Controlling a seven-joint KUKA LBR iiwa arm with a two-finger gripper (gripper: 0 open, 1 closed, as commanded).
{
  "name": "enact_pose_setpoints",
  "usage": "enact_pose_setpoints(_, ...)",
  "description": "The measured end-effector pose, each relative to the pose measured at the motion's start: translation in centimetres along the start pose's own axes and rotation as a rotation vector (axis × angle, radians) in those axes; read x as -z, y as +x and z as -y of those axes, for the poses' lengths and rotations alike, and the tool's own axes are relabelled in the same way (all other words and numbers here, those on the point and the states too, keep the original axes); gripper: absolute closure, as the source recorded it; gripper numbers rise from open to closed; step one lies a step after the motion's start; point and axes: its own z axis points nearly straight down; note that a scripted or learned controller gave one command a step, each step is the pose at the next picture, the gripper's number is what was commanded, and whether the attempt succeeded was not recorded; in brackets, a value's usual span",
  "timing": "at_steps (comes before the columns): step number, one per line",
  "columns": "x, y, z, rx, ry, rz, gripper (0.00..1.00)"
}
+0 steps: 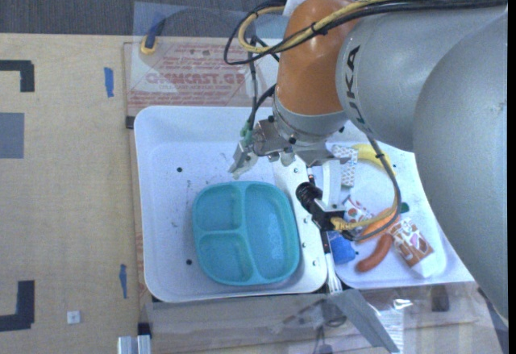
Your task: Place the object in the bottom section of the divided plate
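Note:
A teal divided plate (244,235) lies in the left white bin (161,183), toward its front right. It has two smaller sections on the left and one long section on the right, and nothing lies in any of them. My gripper (240,160) hangs just above the plate's far left corner, under the orange wrist band. I see no object in it. An orange-red sausage (374,254) lies in the right bin (427,264).
The right bin also holds a small blue item (342,251), a white spotted piece (347,167), a yellow piece (368,153) and a red-and-white packet (412,243). The arm covers much of that bin. A wooden board (64,183) lies to the left.

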Motion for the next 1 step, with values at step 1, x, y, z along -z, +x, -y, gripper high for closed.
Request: enact_pose_setpoints(1, -0.08, 3.96, -0.34, 0.005, -0.001, 0.000, 0.00)
